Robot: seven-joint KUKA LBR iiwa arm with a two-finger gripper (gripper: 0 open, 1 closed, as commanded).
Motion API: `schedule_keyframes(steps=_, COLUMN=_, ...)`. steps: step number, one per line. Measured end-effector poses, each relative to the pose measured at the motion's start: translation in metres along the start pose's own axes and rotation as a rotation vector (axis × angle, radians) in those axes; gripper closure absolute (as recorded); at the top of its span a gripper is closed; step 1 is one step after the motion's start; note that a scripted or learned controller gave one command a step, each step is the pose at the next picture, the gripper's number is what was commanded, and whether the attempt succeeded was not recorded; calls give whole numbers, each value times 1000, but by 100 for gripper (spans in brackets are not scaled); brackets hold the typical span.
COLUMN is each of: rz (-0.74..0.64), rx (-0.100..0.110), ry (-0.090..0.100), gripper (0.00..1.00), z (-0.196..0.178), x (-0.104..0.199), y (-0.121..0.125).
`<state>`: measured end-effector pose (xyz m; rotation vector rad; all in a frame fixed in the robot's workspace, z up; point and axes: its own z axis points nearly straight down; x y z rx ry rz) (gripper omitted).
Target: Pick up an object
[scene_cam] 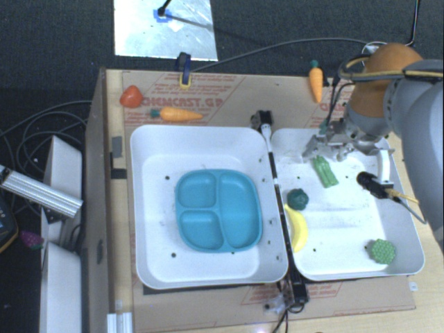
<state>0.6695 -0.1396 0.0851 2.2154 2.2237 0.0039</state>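
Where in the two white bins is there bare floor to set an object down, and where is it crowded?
Left bin: the blue divided plate fills the middle, leaving a bare band around it, widest along the top. Right bin: bare floor between the yellow banana and the green bumpy ball. Crowded at the top, around the gripper and the green oblong block.

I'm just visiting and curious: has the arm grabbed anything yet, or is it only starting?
Nothing looks lifted yet. The gripper hangs low in the right bin, right above the green stick-shaped object. The banana, dark green ball and bumpy green piece lie untouched. Grasping and lifting remain.
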Motion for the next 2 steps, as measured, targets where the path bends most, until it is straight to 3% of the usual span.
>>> schedule_keyframes(steps=1, rz=-3, rx=-3, ry=-1, gripper=100, z=-11, x=0, y=1)
schedule_keyframes(steps=2, rz=-2, rx=-3, ry=1, gripper=100, z=-103, x=87, y=1)
